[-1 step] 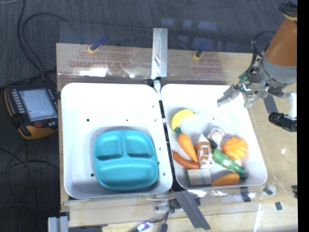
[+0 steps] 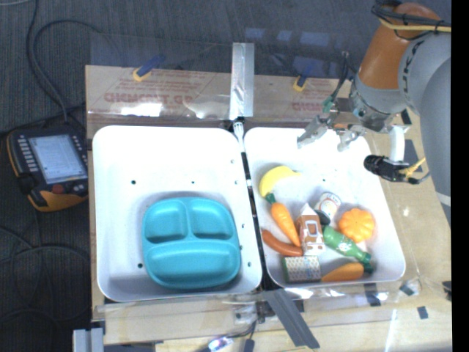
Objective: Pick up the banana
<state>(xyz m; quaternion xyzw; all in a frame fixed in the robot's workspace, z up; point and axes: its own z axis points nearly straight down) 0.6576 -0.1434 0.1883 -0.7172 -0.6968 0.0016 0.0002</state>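
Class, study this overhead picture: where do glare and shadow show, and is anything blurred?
Camera view: glare whitens the floor of the right bin beside the banana; the blue tray casts a soft shadow in the left bin; the gripper looks slightly blurred.

Red printed lettering runs along the brown cardboard sheet (image 2: 176,94) at the far side of the bins, on both its left and right stretches, but it sits under glare and is too blurred to read. The small carton (image 2: 311,233) among the toy food in the right bin (image 2: 388,218) carries a printed face, also illegible.
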